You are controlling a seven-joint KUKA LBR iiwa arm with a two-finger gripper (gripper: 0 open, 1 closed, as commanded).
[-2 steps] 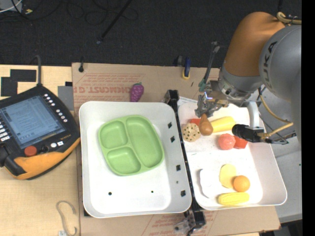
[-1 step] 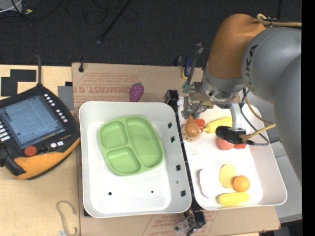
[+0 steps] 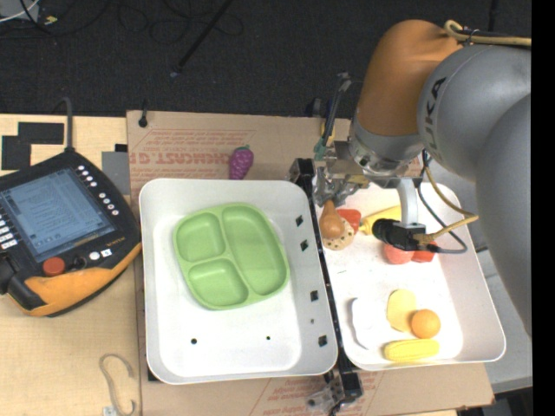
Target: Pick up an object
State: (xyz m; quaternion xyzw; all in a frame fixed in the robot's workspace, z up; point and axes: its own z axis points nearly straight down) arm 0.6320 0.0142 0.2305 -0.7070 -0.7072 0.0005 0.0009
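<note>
Likely target, by nearness: brown pear-shaped toy (image 3: 336, 227), upper left part of the right bin (image 3: 468, 289), close to that bin's left wall. Pincer (image 3: 330, 192) hangs just above it in frame, a bit left, so the toy lies down-frame and slightly right of the pincer. Touching or apart, can't tell. Pincer state: can't tell whether released or clenched, the wrist hardware blocks it, and nothing is seen held. Toy's long axis looks roughly up-down in frame, narrow end toward the pincer, fat end lower. Red piece (image 3: 349, 217) touches or nearly touches the toy on its right. Yellow piece (image 3: 384, 219) is further right, and a pink cup (image 3: 399, 253) sits lower right of that. So it's crowded right of the toy and walled left, with open white floor below it. Well apart, bottom of the same bin: pale yellow piece (image 3: 399, 306), orange ball (image 3: 425, 323), yellow corn-like toy (image 3: 411, 350), white piece (image 3: 360, 323). Left bin (image 3: 165, 319) carries a green divided plate (image 3: 231, 255). Purple toy (image 3: 241, 161) is on the table beyond the bins, upper centre. Judgement: the next move is a short drop, and the risks are clipping the bin wall or catching the red piece too.
</note>
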